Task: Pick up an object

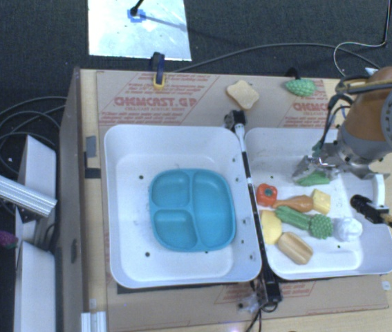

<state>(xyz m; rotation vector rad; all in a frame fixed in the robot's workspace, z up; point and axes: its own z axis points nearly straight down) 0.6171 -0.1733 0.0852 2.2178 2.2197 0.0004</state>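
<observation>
The right bin [375,258] holds several toy foods. Among them are a flat green piece [313,180], a red tomato-like piece [267,194], an orange carrot [294,203], a pale yellow block [321,201], a long green vegetable [305,220], a yellow fruit [270,227], a tan roll [296,247] and a white lump [348,229]. My gripper [313,169] reaches in from the right and hangs low in the bin's upper middle, right over the flat green piece and touching or nearly touching it.
The left bin [130,158] holds a blue divided plate [192,209]. Behind the bins, on the cardboard, lie a tan sponge-like piece [243,94] and a green toy [299,86]. A black fitting [367,209] sits on the right bin's right side. Cables run along the far right.
</observation>
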